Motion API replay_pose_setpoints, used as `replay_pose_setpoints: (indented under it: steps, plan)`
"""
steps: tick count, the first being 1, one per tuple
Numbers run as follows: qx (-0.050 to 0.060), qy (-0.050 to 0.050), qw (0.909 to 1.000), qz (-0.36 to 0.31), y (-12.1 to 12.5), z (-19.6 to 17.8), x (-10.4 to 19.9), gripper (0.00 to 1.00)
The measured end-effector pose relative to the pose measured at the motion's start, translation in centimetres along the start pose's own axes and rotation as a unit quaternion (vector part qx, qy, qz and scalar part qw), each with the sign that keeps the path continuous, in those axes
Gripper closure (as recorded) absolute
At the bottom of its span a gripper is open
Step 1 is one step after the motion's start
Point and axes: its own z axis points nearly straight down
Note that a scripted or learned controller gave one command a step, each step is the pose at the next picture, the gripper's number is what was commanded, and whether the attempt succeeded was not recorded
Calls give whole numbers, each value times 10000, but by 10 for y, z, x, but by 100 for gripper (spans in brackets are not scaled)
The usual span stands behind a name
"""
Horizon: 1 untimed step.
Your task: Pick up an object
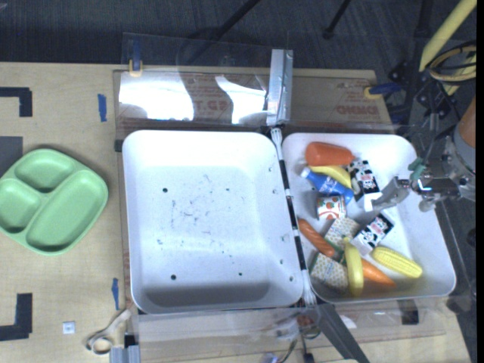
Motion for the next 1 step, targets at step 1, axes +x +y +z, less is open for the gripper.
replay_pose_setpoints:
  steps: [1]
  plan:
    - [-8,-3,9997,-228,61,45,-18,0]
